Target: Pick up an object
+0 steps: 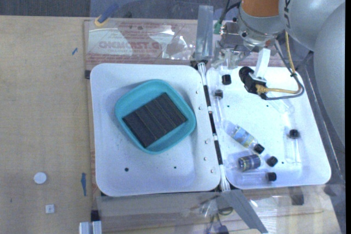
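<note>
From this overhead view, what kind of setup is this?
Likely a robot grasping test bench: an industrial arm reaching over two white bins, one holding small clear vials, the other a teal tray.

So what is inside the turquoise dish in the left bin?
A dark grey ribbed slab lies flat inside the turquoise dish, covering most of its floor. The dish's floor under the slab is hidden, so anything beneath it cannot be seen. The dish rests in the left bin.

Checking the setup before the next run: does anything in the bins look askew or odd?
The teal tray in the left bin sits rotated, not square with the walls. In the right bin, small bottles lie tipped on their sides.
</note>
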